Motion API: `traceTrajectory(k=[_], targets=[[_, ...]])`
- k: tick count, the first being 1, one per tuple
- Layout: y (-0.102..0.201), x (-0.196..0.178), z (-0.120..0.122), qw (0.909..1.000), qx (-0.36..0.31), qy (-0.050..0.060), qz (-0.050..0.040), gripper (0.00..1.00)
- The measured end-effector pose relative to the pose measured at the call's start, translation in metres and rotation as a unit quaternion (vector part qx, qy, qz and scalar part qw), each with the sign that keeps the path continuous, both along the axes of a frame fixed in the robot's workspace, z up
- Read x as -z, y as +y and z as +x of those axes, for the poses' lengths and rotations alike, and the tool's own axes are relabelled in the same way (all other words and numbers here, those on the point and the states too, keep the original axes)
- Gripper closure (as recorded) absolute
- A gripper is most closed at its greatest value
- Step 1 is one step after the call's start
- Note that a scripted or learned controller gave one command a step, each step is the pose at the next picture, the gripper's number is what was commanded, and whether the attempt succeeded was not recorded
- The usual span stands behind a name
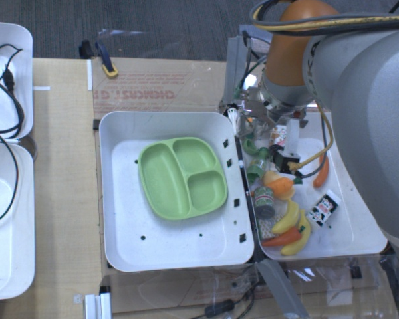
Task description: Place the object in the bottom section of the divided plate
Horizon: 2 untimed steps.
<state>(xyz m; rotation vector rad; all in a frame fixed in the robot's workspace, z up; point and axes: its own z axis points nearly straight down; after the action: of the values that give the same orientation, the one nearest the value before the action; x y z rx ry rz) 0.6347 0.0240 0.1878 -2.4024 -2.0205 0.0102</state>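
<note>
A light green divided plate [183, 177] lies in the left white bin [110, 178], with one long section on its left and two smaller ones on its right. My gripper [261, 133] hangs low over the upper left corner of the right bin [349, 226], just beyond the wall between the two bins. Clutter and cables around the wrist hide how it stands. Just below it lie a green bottle [258, 165], an orange [281, 186] and a small can [264, 203]. I see nothing of these lifted.
The right bin also holds a yellow banana [289, 219], a red pepper [282, 238], an orange carrot [321, 171] and a black-and-white carton [324, 209]. The grey arm covers that bin's far right side. White trays with black cables [6, 105] sit at the far left.
</note>
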Motion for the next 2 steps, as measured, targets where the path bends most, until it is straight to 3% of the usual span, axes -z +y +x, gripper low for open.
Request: traceTrajectory(k=[1, 2], targets=[[0.052, 0.000, -0.033, 0.9963, -0.085, 0.001, 0.0003, 1.00], [0.145, -0.031, -0.014, 0.9992, -0.041, 0.000, -0.0005, 1.00]])
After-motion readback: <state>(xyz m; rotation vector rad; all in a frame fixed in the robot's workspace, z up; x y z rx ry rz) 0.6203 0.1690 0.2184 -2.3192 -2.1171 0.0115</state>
